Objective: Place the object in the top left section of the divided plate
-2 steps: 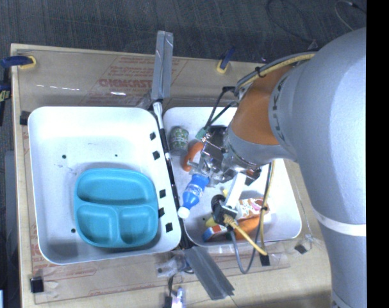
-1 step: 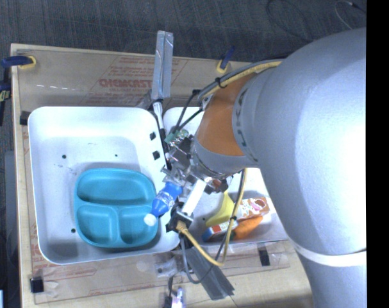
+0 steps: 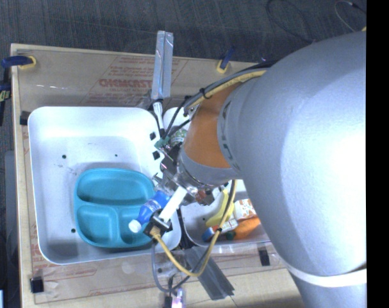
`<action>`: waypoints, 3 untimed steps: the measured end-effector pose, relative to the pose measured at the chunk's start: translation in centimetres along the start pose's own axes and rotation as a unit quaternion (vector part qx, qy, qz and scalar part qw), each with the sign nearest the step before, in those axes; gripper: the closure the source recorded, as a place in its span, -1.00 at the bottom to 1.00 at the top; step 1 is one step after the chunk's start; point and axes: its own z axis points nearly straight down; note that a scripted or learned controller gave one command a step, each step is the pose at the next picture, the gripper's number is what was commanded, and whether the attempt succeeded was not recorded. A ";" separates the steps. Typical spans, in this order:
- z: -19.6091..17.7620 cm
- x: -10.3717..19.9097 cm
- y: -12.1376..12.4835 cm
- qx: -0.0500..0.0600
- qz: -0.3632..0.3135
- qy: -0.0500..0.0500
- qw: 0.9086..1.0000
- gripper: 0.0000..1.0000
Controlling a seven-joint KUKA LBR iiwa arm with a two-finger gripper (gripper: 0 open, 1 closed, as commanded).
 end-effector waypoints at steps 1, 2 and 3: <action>0.0 0.0 0.0 0.000 0.000 0.000 1.000 -1.00; -0.1 0.6 -0.5 -0.002 0.117 0.002 0.993 -1.00; -1.0 0.7 -0.6 0.001 0.112 0.000 0.994 1.00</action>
